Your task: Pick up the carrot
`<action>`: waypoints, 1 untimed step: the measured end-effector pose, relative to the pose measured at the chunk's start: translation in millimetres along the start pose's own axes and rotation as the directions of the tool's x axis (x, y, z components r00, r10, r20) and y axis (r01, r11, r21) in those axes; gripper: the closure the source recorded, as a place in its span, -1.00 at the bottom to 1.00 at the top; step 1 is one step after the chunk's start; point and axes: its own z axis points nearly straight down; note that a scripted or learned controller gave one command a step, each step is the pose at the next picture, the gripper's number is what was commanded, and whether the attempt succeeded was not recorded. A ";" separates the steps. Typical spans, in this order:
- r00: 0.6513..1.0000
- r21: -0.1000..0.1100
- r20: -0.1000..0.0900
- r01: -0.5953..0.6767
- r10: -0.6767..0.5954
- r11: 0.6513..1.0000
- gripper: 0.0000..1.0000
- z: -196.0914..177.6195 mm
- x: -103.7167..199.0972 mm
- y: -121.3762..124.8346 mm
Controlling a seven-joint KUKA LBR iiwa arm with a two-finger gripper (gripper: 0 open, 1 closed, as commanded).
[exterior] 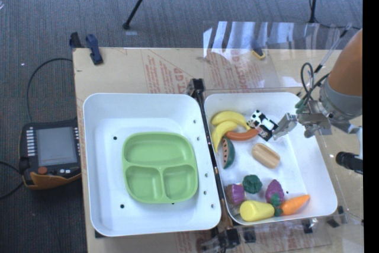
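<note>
Where the right shallow white plastic bin (308,172) narrows to its near right corner, we see the tapered orange toy carrot (294,204), smooth, green-tipped, lying flat just beside a purple toy eggplant (273,190) and a glossy yellow toy pear (256,210). Same bin: two yellow toy bananas (224,125), one orange-red sausage (241,134), one watermelon slice (228,153), one tan bun (266,155), one dark green broccoli (252,183), one purple onion-like piece (235,193), one black-and-white toy cow (261,122). The metal two-finger gripper (283,127) sits near the cow, well apart from the carrot; we can't tell its finger state. Left bin (103,127) holds one light green three-compartment plate (160,166). Bench is cardboard-topped (142,68), on grey carpet (59,3).
</note>
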 end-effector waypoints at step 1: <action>0.999 0.011 -0.003 0.037 -0.037 0.999 -1.00 63.8 -14.8 -51.2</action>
